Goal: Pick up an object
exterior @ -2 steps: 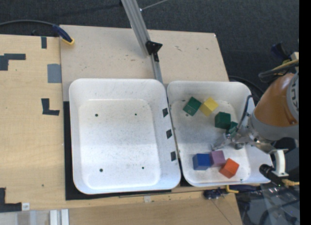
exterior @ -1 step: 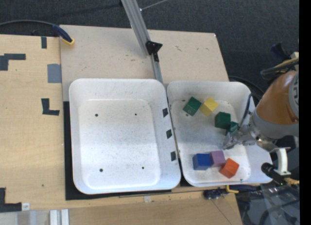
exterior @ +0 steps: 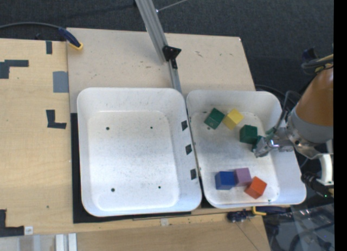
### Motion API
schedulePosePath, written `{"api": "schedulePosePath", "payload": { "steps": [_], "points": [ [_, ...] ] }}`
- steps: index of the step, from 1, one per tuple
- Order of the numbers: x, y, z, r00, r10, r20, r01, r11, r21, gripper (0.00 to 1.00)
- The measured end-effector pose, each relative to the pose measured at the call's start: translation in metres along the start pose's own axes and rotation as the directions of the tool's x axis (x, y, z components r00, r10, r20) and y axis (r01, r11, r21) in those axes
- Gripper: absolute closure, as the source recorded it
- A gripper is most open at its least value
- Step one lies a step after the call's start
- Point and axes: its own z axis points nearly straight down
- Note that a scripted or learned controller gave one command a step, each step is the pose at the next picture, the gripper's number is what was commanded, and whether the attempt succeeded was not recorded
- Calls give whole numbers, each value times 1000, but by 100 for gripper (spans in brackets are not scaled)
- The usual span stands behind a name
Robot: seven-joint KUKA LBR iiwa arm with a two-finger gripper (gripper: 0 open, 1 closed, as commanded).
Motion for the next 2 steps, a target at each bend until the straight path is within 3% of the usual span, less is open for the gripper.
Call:
{"api": "schedulePosePath", "payload": {
  "steps": [2],
  "points": [
    [1, -1, -79, 1000, 1, 0, -1, 1000, 1, 100]
  ]
}}
